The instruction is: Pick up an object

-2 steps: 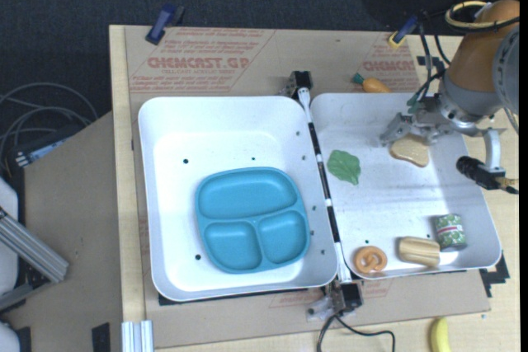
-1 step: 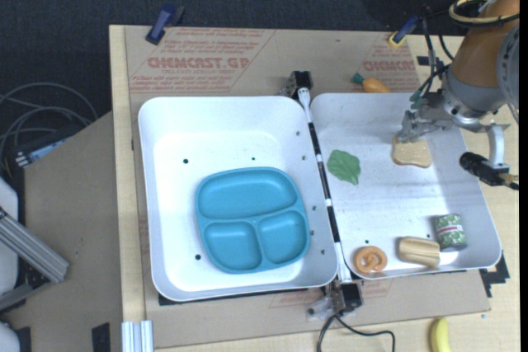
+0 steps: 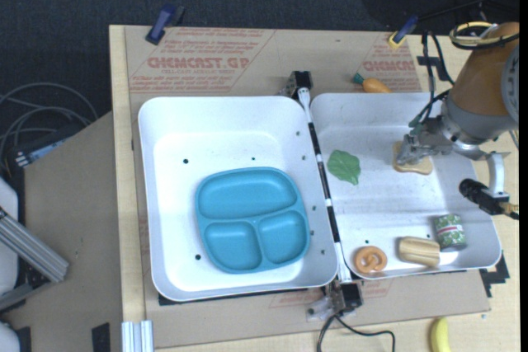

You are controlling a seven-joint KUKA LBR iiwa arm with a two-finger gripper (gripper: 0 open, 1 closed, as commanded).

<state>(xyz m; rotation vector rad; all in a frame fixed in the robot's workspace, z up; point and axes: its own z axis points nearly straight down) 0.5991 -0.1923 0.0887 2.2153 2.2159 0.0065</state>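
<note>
Watching from my desk, I count two white bins on the table [image 3: 124, 177]: the left bin [image 3: 165, 136] carries one blue divided tray [image 3: 252, 218], the right bin [image 3: 371, 202] five small things. My gripper [image 3: 415, 146] sits low over the tan piece [image 3: 414, 165] near the far wall; I cannot tell how wide it stands or whether it has a hold. Pressing on so flat a piece, it may slip off. One roll [image 3: 418, 251], one can [image 3: 450, 232], one green leaf [image 3: 345, 166], one pretzel [image 3: 370, 260].
</note>
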